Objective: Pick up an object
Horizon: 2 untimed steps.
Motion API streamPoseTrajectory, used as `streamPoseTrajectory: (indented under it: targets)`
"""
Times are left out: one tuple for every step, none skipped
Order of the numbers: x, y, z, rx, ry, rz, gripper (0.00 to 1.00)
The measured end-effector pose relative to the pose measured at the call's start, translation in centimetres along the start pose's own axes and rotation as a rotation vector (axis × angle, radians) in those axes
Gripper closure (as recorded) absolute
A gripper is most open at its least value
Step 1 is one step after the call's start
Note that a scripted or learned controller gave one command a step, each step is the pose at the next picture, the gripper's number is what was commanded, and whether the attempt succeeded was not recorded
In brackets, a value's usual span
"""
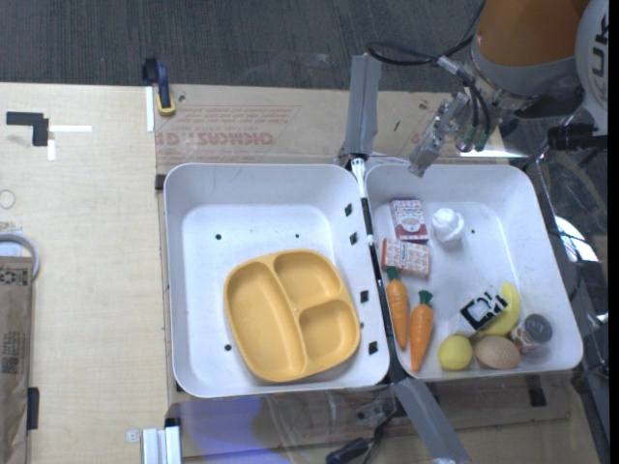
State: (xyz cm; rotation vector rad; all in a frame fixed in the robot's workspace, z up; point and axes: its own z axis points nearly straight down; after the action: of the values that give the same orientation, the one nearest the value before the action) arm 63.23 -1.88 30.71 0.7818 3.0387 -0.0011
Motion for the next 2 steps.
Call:
streamPoseTrajectory:
  targets:
    - [4.7, 3.2, 6.8, 0.002, 0.005, 0.26, 1.0]
    - [2.9, 5.2, 11.6, 0.002, 0.004, 0.208, 1.0]
